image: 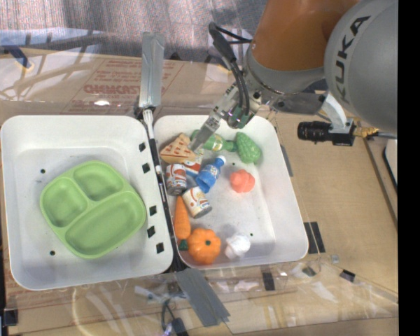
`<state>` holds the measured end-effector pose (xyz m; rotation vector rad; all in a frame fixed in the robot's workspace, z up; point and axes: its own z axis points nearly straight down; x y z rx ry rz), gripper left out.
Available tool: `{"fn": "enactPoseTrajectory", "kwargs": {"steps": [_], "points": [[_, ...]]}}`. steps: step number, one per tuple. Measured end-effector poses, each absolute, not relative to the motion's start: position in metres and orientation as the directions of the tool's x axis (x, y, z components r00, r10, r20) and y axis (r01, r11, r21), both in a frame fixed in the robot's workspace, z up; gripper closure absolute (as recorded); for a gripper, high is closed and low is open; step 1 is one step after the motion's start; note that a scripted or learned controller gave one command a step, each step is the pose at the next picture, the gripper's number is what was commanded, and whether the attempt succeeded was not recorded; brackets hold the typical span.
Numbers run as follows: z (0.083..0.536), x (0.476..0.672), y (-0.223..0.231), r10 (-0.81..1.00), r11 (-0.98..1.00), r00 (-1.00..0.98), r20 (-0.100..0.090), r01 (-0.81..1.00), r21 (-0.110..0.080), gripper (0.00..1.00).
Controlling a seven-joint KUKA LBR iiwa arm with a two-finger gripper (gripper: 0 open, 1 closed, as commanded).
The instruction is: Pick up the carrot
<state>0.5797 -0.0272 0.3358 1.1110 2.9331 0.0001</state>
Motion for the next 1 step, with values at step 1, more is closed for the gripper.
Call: {"fn": "enactPoseTrajectory", "kwargs": {"steps": [1], "points": [[0.2212,0.5411,-0.0218,0.428,0.904,-0.904,0.003,0.428,-0.002,0.0]]}}
